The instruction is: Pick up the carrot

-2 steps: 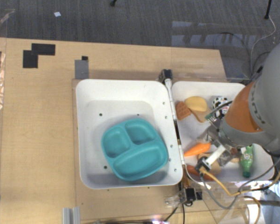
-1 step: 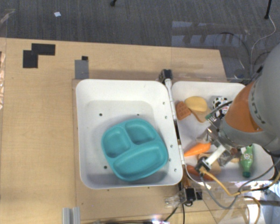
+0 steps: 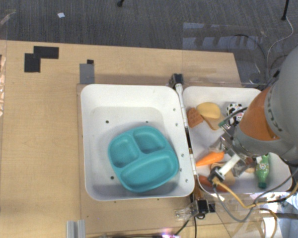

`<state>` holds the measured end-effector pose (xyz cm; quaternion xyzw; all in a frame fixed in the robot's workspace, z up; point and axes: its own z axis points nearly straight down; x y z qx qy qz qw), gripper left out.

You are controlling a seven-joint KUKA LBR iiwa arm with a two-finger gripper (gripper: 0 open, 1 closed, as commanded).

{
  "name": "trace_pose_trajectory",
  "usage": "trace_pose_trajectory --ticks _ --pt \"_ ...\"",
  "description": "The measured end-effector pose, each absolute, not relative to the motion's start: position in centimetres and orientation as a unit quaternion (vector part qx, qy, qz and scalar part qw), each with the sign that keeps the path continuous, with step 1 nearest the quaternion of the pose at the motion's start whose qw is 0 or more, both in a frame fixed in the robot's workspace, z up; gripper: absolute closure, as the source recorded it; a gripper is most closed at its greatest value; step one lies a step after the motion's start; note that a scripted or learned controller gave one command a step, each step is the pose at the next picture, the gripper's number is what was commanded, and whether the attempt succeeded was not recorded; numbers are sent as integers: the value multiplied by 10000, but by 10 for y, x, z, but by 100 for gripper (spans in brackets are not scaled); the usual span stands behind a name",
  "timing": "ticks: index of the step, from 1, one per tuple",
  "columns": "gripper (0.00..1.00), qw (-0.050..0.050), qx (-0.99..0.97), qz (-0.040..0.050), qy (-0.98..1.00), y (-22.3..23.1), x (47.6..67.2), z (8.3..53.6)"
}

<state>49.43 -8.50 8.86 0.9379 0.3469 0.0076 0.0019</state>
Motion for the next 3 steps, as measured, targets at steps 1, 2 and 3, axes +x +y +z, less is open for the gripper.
trace_pose_trajectory --ticks 1,2,3 --pt "0 22 9187 62 3950 -75 491 190" --pt "0 -11 9590 19 2833 -14 489 185" --pt "0 -3 9868 3 1617 -74 487 184"
